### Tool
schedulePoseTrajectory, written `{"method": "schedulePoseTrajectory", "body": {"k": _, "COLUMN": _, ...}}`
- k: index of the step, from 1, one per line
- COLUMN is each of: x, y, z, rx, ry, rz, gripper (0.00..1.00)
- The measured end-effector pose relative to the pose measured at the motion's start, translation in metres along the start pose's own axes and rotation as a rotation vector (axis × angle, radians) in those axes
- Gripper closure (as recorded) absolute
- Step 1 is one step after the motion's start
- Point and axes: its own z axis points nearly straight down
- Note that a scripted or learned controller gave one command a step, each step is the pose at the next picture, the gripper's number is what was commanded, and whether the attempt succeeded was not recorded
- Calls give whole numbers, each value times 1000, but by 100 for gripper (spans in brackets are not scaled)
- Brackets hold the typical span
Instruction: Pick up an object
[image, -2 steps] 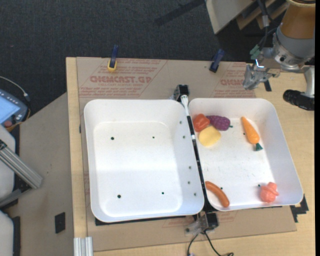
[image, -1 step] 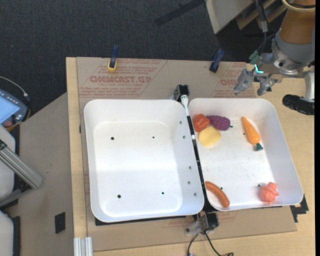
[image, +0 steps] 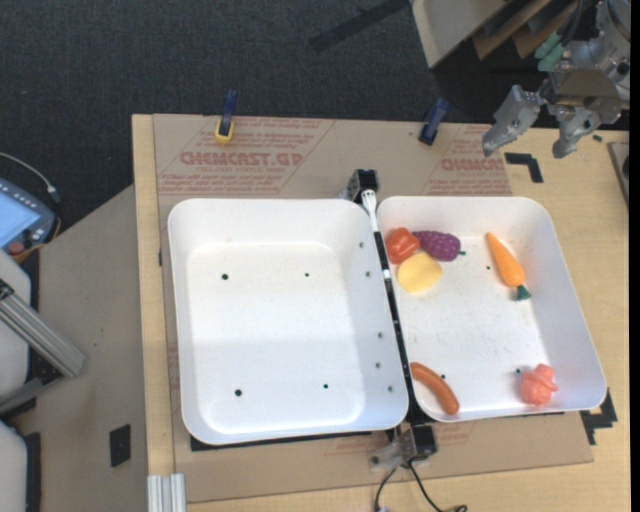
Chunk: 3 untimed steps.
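Note:
My gripper (image: 537, 127) hangs high above the back right corner of the right bin (image: 565, 290), its two grey fingers spread open with nothing between them. Down in that bin lie an orange carrot (image: 506, 261), a purple grape bunch (image: 438, 243), a red-orange pepper (image: 401, 243), a yellow fruit (image: 419, 273), a sausage (image: 436, 387) and a pink strawberry-like piece (image: 538, 385). The carrot is the toy nearest below the gripper.
The left bin (image: 190, 300) sits beside the right one, a black clip (image: 362, 185) at the joint between them. Blue and yellow clamps (image: 227, 120) (image: 434, 120) hold the cardboard board at its far edge.

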Motion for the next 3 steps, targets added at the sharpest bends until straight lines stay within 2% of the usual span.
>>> {"method": "schedulePoseTrajectory", "body": {"k": 1, "x": -4, "y": 2, "z": 1, "rx": 14, "ry": -4, "rz": 7, "gripper": 100}}
{"method": "schedulePoseTrajectory", "body": {"k": 2, "x": -42, "y": -35, "z": 99, "rx": 31, "ry": -1, "rz": 14, "gripper": 100}}
{"method": "schedulePoseTrajectory", "body": {"k": 3, "x": 17, "y": -90, "z": 59, "rx": 18, "ry": 1, "rz": 2, "gripper": 100}}
